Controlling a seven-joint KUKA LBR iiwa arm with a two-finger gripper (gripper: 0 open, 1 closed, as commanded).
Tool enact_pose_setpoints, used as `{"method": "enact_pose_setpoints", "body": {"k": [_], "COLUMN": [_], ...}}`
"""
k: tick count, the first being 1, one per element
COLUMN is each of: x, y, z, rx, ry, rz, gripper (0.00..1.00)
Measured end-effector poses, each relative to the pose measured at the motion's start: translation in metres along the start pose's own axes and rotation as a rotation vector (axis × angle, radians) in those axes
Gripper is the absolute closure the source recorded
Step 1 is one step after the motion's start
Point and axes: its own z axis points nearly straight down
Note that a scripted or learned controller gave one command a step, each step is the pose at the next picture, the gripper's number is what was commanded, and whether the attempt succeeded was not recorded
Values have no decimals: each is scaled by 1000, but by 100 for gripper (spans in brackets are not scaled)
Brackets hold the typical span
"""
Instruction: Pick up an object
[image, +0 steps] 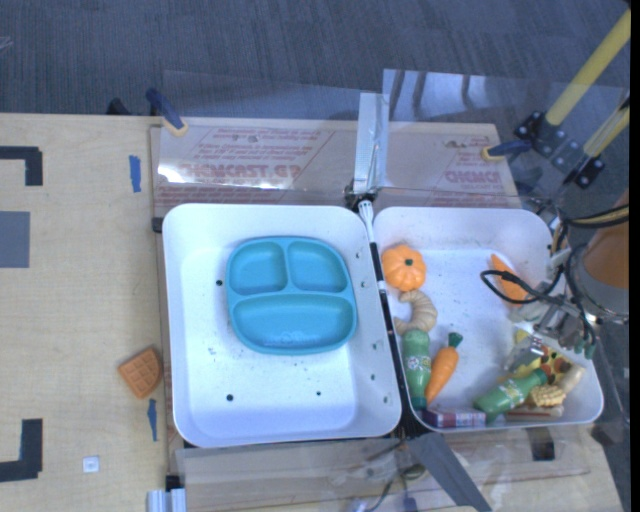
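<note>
Toy carrot (443, 367), tilted, right bin (470, 228)

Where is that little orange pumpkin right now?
The toy pumpkin sits in the right bin, near its upper left corner beside the divider, just above a beige curved piece.

Two white bins (190, 330) are seen on a pale wood-toned surface (70, 300). A sky-blue divided plate (290, 295) is shown in the left bin. An orange pumpkin (403, 268), an orange carrot (442, 368) with a green top, and a beige waffle (141, 371) are seen.
</note>
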Motion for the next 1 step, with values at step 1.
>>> {"method": "enact_pose_setpoints", "body": {"k": [1], "x": [-45], "y": [30], "z": [0], "rx": [-1], "ry": [9], "rz": [-73], "gripper": [0]}}
